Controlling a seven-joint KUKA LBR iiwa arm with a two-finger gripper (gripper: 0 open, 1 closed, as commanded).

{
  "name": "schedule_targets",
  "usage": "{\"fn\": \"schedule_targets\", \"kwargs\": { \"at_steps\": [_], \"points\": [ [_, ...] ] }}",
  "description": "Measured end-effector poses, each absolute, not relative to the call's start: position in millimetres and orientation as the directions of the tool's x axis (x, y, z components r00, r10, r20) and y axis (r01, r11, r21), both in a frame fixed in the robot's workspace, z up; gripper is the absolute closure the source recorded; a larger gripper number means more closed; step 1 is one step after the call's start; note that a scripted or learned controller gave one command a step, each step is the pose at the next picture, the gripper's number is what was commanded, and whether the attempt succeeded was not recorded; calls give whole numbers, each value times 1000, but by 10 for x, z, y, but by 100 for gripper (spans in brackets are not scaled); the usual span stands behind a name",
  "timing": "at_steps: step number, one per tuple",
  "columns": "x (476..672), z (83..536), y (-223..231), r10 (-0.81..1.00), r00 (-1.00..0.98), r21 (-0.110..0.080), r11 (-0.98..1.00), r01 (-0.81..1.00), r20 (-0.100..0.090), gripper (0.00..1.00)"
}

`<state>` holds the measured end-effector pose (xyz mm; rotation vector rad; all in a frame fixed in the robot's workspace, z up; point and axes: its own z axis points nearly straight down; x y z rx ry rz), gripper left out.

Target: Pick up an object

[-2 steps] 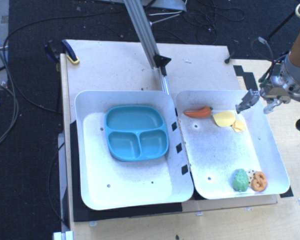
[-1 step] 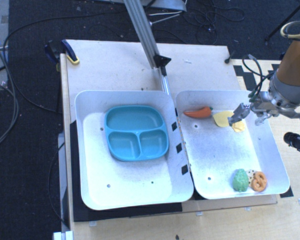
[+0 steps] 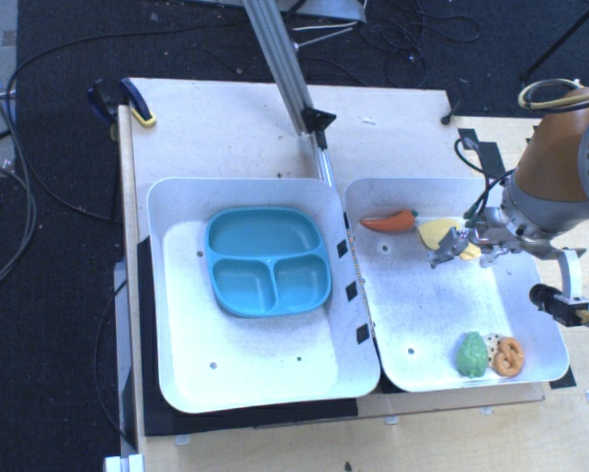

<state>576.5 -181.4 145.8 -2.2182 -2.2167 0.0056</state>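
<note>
While the grey arm with its orange band reaches in from the right, its gripper hangs low over the far part of the right bin, just beside a pale yellow object that lies on the bin floor. Whether the tips touch that object, or how the jaws stand, I cannot tell at this size. An orange carrot rests just left of the yellow object, near the bin's far edge. At the near right corner of the same bin a green lump and a brown pretzel sit side by side. The left bin holds a blue three-compartment tray, well apart from the gripper.
</note>
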Motion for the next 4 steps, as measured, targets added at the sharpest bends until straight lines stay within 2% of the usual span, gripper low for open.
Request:
{"fn": "schedule_targets", "kwargs": {
  "at_steps": [1,2,4],
  "points": [
    [5762,931,-1809,1000,1,-1,-1,1000,0,0],
    [5774,1060,-1811,1000,1,2,-1,1000,-1,100],
    [5856,2225,-1895,1000,-1,8,1,1000,-3,100]
  ]
}}
